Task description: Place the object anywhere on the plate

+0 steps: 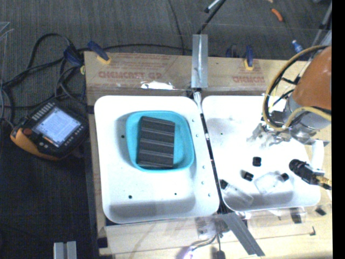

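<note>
Two shallow white bins are seen side by side on the bench [161, 74]. A dark grey ribbed rectangular block [156, 142] already lies on the light blue rounded plastic plate [185, 144] in the left bin [108, 161], centre-left of the frame. The claw [280, 134] hangs at the right over the right bin [232, 117]; its state cannot be told. Should another pick be tried, the block could be dragged off the plate.

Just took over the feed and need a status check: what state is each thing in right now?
Dark ribbed block: lying flat on the plate, apart from the arm.
Blue plate: sitting in the left bin, carrying the block.
Left bin: holds the plate.
Right bin: holds a few small dark bits and clear pieces.
Arm: over the right bin, away from the plate.
Pendant: screen lit.
</note>
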Robot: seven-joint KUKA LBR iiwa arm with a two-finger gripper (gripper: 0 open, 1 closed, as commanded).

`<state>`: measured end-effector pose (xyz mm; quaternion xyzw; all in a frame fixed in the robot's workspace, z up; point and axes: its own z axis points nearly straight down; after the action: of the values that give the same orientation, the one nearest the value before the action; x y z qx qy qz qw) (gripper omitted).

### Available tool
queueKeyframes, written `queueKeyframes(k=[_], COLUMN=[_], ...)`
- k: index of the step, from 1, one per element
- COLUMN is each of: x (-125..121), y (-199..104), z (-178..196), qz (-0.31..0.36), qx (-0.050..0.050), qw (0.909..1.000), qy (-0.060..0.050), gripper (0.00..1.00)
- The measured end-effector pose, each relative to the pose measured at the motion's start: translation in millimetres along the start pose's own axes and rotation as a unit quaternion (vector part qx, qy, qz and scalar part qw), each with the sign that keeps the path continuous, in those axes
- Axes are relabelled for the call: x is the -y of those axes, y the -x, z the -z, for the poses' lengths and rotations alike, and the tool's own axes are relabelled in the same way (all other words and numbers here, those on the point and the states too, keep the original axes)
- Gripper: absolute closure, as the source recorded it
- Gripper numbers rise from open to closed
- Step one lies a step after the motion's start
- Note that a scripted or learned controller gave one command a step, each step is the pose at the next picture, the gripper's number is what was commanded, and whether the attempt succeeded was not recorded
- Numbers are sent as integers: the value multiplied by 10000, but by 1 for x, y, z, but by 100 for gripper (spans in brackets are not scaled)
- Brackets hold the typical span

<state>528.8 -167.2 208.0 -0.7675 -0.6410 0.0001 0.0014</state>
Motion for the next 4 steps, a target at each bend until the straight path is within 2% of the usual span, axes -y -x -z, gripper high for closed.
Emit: queueKeyframes(k=[1, 2, 3, 4], x=[0, 22, 53, 55], y=[0, 41, -33, -46], z=[0, -64, -112, 10], qz=[0, -458, -592, 328], qx=[0, 16, 54, 18], qw=[10000, 9989, 9982, 9995], qy=[0, -11, 26, -5], gripper=[0, 0, 0, 0])
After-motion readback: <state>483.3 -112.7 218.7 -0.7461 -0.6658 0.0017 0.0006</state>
